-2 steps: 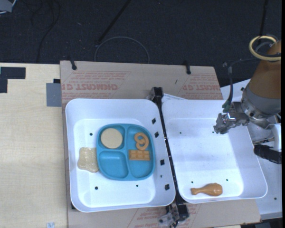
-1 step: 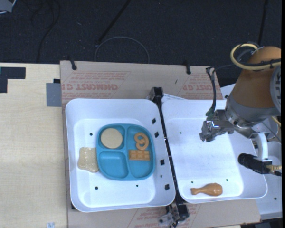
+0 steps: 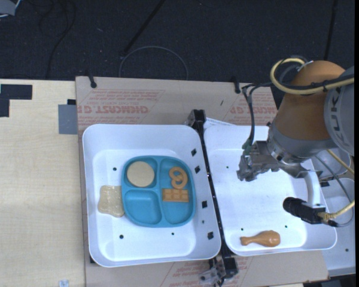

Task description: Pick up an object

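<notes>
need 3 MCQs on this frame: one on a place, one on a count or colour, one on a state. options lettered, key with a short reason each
1. Where does the drumstick lie?
A. on the blue tray
B. in the right bin, near its front edge
C. on the bench outside both bins

2. How many compartments of the blue tray have food in them?
A. one
B. two
C. four

3. How does the end effector stand relative to the drumstick?
A. apart from it, over the upper part of the right bin
B. closed around it
C. pressing it against the bin wall

Key: 1 B, it rests on the white floor by the lower rim. 2 B, a round flat piece top left and a pretzel with a waffle top right; both lower compartments are bare. 3 A, bare white floor separates them.
</notes>
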Available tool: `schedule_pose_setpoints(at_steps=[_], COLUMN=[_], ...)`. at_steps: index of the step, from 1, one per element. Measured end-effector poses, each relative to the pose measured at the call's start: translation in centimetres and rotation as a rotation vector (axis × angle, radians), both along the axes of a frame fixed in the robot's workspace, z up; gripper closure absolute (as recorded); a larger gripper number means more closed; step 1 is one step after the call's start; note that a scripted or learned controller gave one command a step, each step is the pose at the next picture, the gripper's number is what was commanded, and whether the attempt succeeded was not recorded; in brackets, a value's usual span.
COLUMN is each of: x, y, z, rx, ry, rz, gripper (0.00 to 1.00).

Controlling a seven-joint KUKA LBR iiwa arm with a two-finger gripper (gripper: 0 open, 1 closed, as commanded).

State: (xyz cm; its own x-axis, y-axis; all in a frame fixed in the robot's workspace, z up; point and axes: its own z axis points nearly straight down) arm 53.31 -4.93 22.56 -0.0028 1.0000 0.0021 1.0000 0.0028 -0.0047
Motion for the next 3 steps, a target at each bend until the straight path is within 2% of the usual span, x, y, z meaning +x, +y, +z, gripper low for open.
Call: schedule_pose_setpoints(at_steps=[1,2,3], x=[-1.7,-2.4,-3.7], y=[5.5,9.9,15.8], z=[0.4,-0.3,0.3], rx=[0.001,0.0,0.0], ry=[0.0,0.001,-0.001], rz=[0.002,0.001,0.003], gripper=[1.0,1.0,1.0])
